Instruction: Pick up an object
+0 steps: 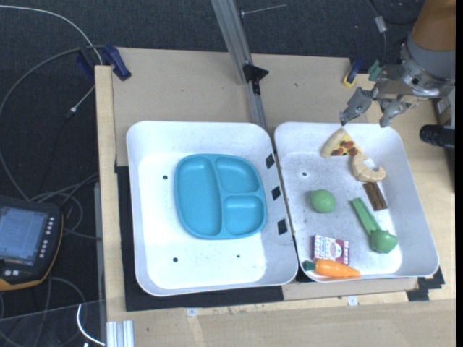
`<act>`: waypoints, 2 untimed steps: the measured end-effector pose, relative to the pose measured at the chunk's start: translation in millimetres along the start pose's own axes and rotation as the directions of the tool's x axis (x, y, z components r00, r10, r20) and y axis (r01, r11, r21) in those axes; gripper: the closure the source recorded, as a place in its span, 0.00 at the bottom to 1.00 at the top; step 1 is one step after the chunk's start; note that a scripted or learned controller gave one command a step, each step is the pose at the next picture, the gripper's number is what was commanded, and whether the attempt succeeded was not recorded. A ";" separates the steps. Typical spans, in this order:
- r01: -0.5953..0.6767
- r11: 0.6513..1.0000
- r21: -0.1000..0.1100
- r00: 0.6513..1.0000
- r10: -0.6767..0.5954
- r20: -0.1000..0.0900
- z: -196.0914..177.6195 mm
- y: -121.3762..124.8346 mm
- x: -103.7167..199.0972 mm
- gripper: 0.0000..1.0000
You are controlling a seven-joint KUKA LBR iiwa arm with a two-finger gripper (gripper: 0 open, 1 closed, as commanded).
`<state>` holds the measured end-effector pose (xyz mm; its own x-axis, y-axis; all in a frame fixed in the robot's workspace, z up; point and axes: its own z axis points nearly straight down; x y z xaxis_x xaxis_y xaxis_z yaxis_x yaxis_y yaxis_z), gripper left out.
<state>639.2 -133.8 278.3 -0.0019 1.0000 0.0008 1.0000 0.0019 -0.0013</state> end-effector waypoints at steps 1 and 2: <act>0.000 1.000 0.000 1.000 0.000 0.000 0.0 0.0 0.0 0.00; 0.000 1.000 0.004 1.000 0.000 0.000 50.4 8.7 5.9 0.00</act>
